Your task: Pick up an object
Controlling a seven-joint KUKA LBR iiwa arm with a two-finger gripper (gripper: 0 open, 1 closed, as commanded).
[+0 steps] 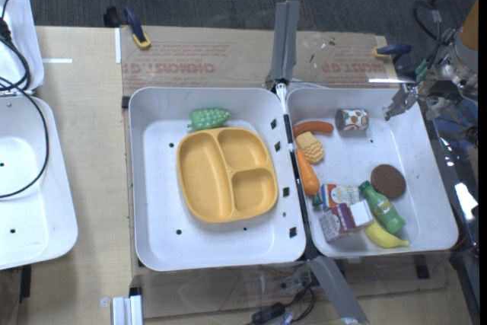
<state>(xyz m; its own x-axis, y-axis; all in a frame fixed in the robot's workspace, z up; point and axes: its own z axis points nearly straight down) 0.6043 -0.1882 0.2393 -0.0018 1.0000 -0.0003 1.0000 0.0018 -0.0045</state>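
White plastic, two shallow bins side by side on your counter [84, 57]; take the yellow divided plate [227, 173] as your landmark.

Left bin [152, 240]:
- The yellow divided plate, three compartments, lying flat near the bin's middle.
- Green grape cluster [208, 118], just beyond the plate's far rim, touching or nearly touching it.

Right bin [426, 164], all items to the right of the plate, across the divider:
- Red sausage [313, 128], nearest the far end of the divider.
- Yellow ridged piece [310, 147], just in front of the sausage.
- Orange carrot [307, 173], lying along the divider, level with the plate's small compartment.
- Small can [351, 119], on its side, right of the sausage.
- Brown round patty [388, 180], well to the right of the carrot.
- Two small cartons [342, 208], nearer you than the carrot, one against the other.
- Green bottle [382, 208], lying tilted just right of the cartons.
- Yellow banana [386, 237], at the near edge, touching or just under the bottle.

Arm: your tool [401, 101] sits at the far right corner of the right bin, beyond and right of the can, apart from every item. You cannot tell whether its fingers are apart or together; nothing shows between them.
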